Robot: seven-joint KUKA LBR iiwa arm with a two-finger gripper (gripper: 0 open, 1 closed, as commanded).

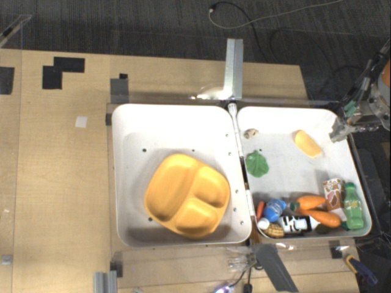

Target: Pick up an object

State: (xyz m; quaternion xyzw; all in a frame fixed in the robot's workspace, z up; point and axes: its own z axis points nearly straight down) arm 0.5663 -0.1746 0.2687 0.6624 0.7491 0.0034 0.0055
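While I look down on the bench (55, 163) from the fixed camera, I see the two white bins side by side. The left bin (131, 124) carries one large yellow divided tray (187, 193), which lies a little tilted toward the lower middle of that bin. The right bin (281, 118) holds many small things. A yellow block (307, 143) lies in its upper right part, alone on the white floor, and a green leafy piece (257, 163) lies near the wall between the bins. A small pale object (250, 133) sits close to the upper left corner; it is too small for me to name. Along the lower edge the things are crowded together: two orange carrots (317, 209), a green bottle (352, 206) at the right wall, a small red and white carton (333, 192) just beside it, a blue object (275, 209) and a black and white bottle (297, 224) lying on its side. The gripper (340, 131) is at the upper right rim of the right bin, near the yellow block but apart from it. Whether its jaws are spread or closed, I cannot tell.
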